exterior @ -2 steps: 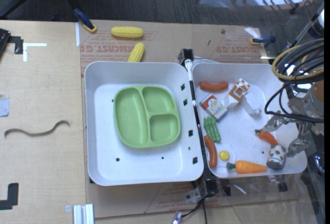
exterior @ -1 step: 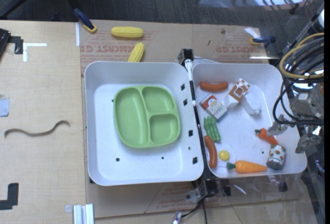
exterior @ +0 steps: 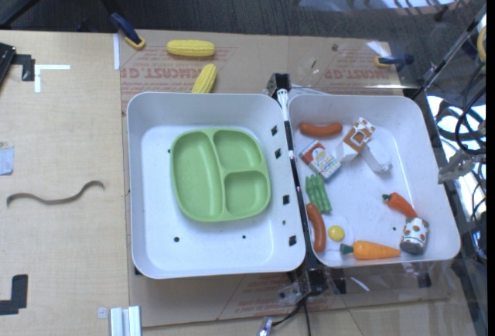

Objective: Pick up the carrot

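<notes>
At lower right of the frame, a carrot (exterior: 374, 250) (jaws' state untellable) crowds the bin wall (exterior: 441, 172), risking a blocked grasp.

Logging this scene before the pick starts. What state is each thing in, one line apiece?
large carrot: lying flat near the right bin's front wall, untouched
small carrot: lying at a slant, right side of the bin
green divided plate: upright in the left bin
upper sausage: lying flat in the right bin, toward its back
lower sausage: lying flat by the dividing wall
two corn cobs: lying outside the bins
</notes>
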`<state>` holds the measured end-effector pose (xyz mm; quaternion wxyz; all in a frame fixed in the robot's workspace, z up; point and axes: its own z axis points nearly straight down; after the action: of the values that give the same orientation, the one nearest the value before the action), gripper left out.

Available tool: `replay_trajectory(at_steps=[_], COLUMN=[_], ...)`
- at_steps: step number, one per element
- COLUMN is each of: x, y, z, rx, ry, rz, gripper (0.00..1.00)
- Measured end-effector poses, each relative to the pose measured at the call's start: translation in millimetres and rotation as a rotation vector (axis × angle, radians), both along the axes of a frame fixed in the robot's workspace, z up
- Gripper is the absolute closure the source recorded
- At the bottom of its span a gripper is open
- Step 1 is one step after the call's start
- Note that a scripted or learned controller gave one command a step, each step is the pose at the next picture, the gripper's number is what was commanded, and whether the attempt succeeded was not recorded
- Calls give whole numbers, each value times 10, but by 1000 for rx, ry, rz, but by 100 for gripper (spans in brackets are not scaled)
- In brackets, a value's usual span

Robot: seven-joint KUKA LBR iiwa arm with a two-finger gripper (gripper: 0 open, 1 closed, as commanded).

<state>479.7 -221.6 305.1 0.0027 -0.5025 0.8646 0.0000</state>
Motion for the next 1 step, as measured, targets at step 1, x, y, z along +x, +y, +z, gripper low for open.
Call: replay_trajectory(at_steps=[1], x=[2], y=[-1], z=[557], rx=[0], ry=[-1], rz=[178], gripper=[0])
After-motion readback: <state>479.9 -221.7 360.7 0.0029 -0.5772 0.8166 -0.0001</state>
